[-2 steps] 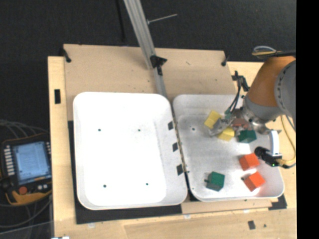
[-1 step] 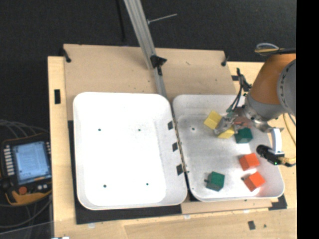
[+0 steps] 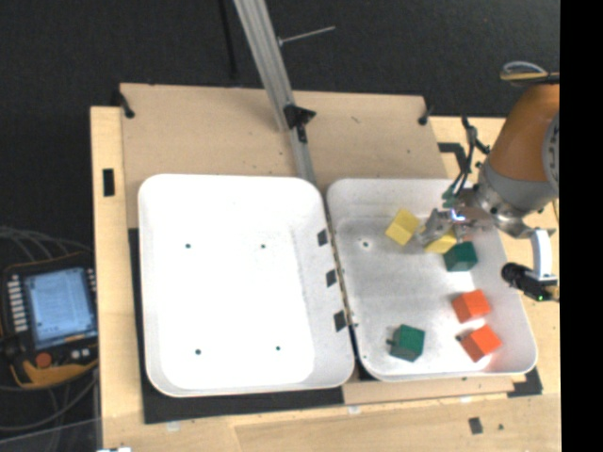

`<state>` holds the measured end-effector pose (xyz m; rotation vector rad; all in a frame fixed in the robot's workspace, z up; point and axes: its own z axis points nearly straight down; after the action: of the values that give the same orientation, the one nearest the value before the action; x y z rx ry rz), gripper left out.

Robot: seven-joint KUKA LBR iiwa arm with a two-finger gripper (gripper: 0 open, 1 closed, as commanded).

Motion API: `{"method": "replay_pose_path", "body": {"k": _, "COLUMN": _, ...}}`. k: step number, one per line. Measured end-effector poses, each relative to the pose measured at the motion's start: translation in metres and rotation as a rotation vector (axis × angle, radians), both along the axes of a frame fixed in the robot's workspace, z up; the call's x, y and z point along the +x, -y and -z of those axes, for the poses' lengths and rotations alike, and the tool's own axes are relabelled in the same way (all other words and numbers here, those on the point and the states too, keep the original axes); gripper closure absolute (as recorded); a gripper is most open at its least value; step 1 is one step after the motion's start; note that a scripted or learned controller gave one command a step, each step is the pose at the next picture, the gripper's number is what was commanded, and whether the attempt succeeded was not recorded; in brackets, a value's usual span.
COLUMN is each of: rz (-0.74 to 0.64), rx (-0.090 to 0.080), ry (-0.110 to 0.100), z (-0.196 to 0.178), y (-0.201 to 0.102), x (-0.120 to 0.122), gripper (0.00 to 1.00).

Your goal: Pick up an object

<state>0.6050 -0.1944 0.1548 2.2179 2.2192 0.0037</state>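
Observation:
The right bin [image 3: 377, 281] holds several small blocks. A yellow block [image 3: 402, 227] lies near its back middle. A second yellow block [image 3: 441, 245] sits just right of it, touching a green block [image 3: 461, 256]. My gripper [image 3: 445, 220] hangs low over the back right of this bin, directly above the second yellow block and partly covering it. Two orange blocks [image 3: 470, 305] [image 3: 481, 342] lie along the right side, and another green block [image 3: 407, 342] rests near the front.
The left bin [image 3: 155, 281] stands beside the right one. A slanted metal pole [image 3: 273, 64] rises behind the bins. A tablet pendant [image 3: 52, 309] lies off the bench at the left.

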Motion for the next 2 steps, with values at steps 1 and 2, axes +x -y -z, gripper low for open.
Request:
{"method": "replay_pose_path", "body": {"k": 1, "rz": -0.002, "rx": -0.001, "ry": 0.002, "z": -0.054, "y": 0.002, "x": 0.001, "gripper": 1.0}}
{"method": "replay_pose_path", "body": {"k": 2, "rz": -0.005, "rx": 0.001, "ry": -0.005, "z": -0.05, "y": -0.046, "x": 0.001, "gripper": 1.0}}
